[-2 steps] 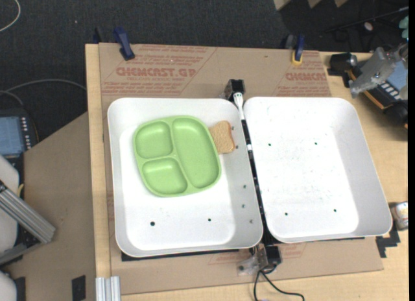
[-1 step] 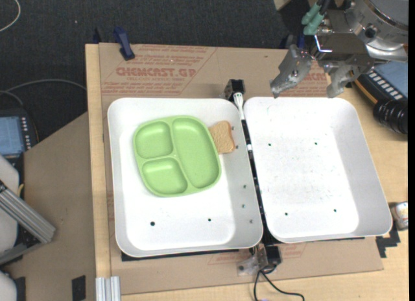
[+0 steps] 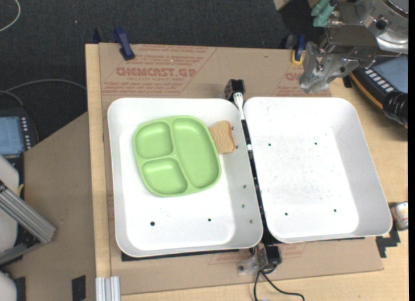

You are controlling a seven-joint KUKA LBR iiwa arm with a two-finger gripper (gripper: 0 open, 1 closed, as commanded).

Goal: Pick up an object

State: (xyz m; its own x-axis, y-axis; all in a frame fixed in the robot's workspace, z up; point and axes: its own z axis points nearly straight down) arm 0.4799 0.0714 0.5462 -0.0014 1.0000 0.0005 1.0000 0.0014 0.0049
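A cardboard-topped bench (image 3: 162, 66) carries two shallow white bins side by side, seen from above at a slant. In the left bin (image 3: 130, 228) lies a green divided plate (image 3: 176, 156) with three compartments, resting toward the bin's upper half. Touching the plate's right rim is a tan cracker-like piece (image 3: 223, 137), lying flat on the bin floor close to the divider where the two bins meet. A black clip (image 3: 234, 88) sits at the top of that seam, and a blue clamp (image 3: 123, 43) grips the board's far left corner. The right bin (image 3: 311, 163) shows a white floor speckled with small dark marks. Above that bin's far edge, over the cardboard, hangs the gripper (image 3: 315, 78), its metal fingers pointing downward; whether they are spread or closed cannot be told from this angle, and nothing shows between them. The tan piece and green plate lie well apart from the gripper, down and to the left, across the seam in the other bin.
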